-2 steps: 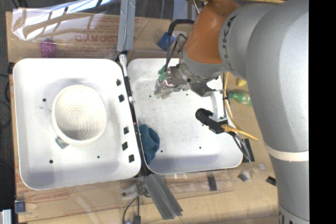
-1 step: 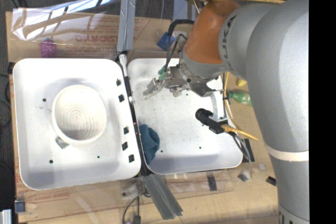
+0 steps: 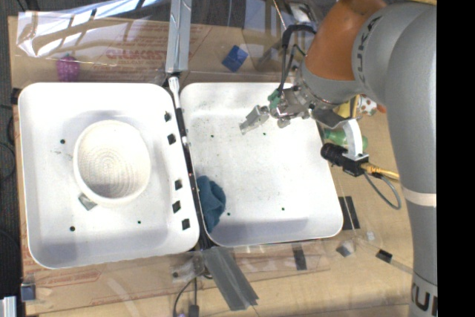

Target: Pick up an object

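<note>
Blue cloth [image 3: 211, 202] lies unobstructed, well apart from spread, empty jaws [image 3: 254, 117].

Bowl [image 3: 113, 160] in left bin [image 3: 44, 104], cloth [image 3: 211, 203], perhaps crumpled, right bin's [image 3: 312, 189] near-left corner

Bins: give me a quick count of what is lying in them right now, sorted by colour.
White: 1, the round bowl-like object in the left bin.
Blue: 1, the crumpled cloth-like object at the left wall of the right bin.
Total: 2 things in the bins. The gripper hangs over the right bin's far part with nothing seen between its fingers.
</note>
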You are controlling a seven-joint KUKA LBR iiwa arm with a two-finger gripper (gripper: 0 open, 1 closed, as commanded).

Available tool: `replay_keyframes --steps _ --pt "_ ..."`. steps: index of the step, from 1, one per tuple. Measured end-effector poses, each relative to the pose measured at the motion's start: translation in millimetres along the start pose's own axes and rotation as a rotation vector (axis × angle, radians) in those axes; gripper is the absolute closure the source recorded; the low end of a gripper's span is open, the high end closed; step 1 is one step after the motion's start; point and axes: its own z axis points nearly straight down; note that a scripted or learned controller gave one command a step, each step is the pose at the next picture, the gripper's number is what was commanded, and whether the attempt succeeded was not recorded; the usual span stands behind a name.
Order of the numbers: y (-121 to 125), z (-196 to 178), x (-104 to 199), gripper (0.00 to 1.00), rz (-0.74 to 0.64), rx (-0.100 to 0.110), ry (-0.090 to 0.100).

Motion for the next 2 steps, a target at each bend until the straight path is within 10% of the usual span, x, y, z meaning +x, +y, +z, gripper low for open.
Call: replay_keyframes --steps 1,2 --pt "-81 41 29 0.0 0.214 0.004 0.002" --pt "-95 104 74 0.0 0.147 0.0 0.001"
